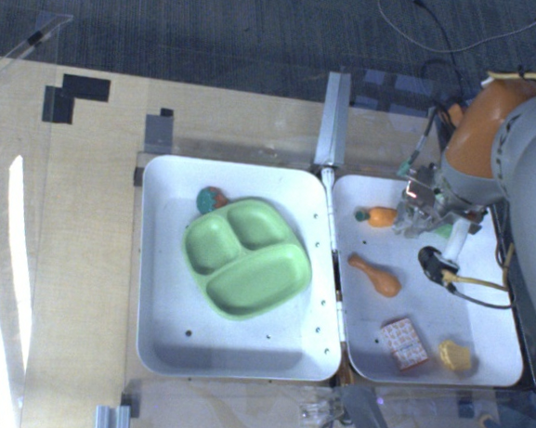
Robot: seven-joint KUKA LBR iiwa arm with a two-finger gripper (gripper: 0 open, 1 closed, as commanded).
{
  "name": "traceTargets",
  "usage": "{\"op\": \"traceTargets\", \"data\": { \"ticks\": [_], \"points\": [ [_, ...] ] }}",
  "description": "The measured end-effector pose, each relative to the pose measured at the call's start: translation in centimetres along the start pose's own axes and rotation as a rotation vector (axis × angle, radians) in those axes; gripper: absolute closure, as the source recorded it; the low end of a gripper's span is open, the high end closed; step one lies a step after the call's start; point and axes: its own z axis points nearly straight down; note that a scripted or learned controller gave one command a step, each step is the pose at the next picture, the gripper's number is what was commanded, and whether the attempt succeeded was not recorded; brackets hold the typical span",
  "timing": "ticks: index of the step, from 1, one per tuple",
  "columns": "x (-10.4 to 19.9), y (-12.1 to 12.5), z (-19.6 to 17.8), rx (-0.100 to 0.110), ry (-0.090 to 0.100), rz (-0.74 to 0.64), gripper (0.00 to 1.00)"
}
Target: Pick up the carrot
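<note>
The carrot [378,216], small and orange with a green tip on its left end, lies near the far left of the right bin [487,372]. My gripper [412,225] hangs low over that bin, right beside the carrot's right end. Its tip looks to touch or nearly touch the carrot, but I cannot make out a grasp.
In the right bin there are also an orange gourd-shaped piece [375,275], a pink checkered block [402,343] and a yellow piece [455,355]. The left bin [160,329] holds a green divided plate [246,256], with a small teal and red object [212,197] behind it.
</note>
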Motion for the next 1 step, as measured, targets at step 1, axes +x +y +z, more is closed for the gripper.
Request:
{"op": "traceTargets", "data": {
  "ticks": [1],
  "points": [
    [1.27,-5.39,-5.23,0.002,0.0,0.215,1.0]
  ]
}}
